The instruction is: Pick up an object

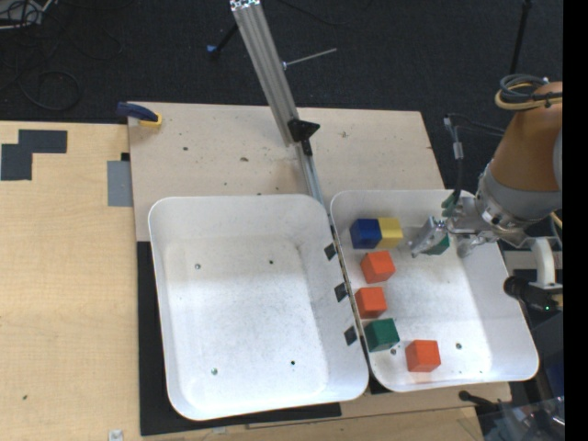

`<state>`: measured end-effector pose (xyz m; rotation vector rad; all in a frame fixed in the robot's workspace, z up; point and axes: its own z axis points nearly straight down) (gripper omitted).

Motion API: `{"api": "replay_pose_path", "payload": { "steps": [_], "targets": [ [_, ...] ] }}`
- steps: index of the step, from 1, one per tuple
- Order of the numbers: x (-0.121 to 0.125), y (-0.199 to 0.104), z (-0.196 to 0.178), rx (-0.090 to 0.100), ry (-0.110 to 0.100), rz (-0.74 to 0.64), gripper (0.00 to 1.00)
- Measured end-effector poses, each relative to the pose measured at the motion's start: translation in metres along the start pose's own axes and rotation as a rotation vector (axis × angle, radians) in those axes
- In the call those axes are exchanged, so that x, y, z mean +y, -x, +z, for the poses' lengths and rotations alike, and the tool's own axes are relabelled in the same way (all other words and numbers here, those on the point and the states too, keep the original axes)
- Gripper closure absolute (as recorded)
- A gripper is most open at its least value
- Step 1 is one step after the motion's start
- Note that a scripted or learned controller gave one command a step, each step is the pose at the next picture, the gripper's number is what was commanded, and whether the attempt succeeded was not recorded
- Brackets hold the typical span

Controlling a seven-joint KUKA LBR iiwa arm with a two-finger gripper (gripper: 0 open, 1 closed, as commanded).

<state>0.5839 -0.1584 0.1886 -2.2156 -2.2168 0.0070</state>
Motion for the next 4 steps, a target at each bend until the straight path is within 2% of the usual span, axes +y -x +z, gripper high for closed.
{"api": "replay_pose_path", "payload": {
  "steps": [1, 2, 3, 4],
  "targets": [
    [0.009, 0.000, 0.055, 0.000, 0.000, 0.002, 0.00],
    [0.011, 0.000, 0.098, -0.003, 0.009, 0.004, 0.00],
    [0.010, 0.001, 0.088, -0.001, 0.007, 0.011, 1.00],
    [0.009, 0.004, 0.045, -0.002, 0.010, 0.010, 1.00]
  ]
}}
